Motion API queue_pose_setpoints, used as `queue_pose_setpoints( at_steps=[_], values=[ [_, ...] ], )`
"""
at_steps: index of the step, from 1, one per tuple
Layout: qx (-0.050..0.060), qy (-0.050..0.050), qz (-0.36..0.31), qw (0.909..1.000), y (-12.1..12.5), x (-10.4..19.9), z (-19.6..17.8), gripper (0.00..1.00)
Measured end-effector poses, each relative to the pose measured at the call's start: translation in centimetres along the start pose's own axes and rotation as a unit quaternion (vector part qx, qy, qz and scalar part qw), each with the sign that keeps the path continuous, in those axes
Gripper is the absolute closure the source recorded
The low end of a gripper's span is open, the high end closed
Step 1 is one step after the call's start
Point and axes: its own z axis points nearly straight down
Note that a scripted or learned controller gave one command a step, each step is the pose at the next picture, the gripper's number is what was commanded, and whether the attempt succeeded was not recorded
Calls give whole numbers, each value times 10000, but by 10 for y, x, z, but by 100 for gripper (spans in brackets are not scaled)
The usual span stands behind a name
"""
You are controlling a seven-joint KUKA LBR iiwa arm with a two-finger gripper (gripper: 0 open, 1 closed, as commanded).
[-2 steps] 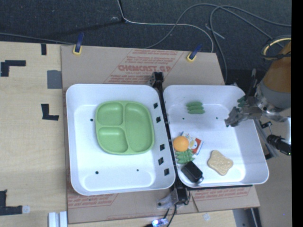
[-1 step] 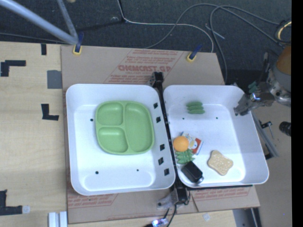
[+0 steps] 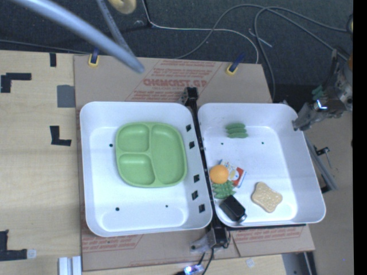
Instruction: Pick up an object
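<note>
Cracker (image 3: pixel 266 196): lay flat in the right bin (image 3: pixel 287 119), apart from the orange ball (image 3: pixel 218 174), an easy first target.
Claw (image 3: pixel 312 114): hung over that bin's right rim, grip state unclear.
Approach: should descend straight over the cracker.

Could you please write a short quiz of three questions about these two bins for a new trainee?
1. True or false: the green divided plate lies in the left bin.
2. Which item in the right bin lies nearest its front edge? A) green ridged piece B) black object C) orange ball
3. Fill in: the tan cracker lies to the ___ of the black object.

Key: 1 true; 2 B; 3 right
</note>
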Motion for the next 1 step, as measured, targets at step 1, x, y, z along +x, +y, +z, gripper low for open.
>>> queue_pose_setpoints(
  at_steps=[1],
  values=[
    [34, 16, -18, 10000, -6, 53, 19, 100]
  ],
)
